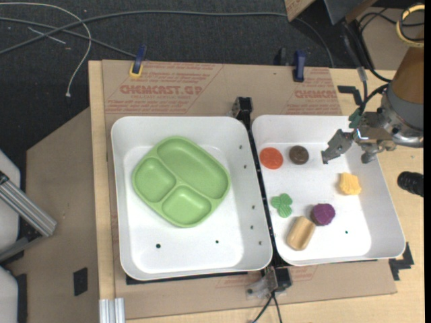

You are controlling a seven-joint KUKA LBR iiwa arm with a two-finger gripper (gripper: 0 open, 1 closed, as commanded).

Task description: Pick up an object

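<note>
We see two white bins side by side on a cardboard-covered bench (168, 79). The left bin (135, 247) holds a green divided plate (180, 180) tilted across its middle. The right bin (377, 214) holds six small things. An orange disc (271, 157) sits at the bin's ten o'clock, and a brown round piece (299, 155) lies just beside it at the disc's three o'clock. A yellow chunk (349, 184) lies toward the bin's three o'clock side. Lower down, a green clover-shaped piece (281, 204) sits at eight o'clock, a purple ball (323, 214) is near the bin's middle bottom, and a tan cylinder (300, 233) touches the ball at its seven o'clock.

The gripper (351, 148) reaches in from three o'clock and hangs over the right bin's upper part, at the yellow chunk's twelve o'clock. Its two fingers stand apart with nothing between them. Blue clamps (139, 60) pin the cardboard at the far edge.
</note>
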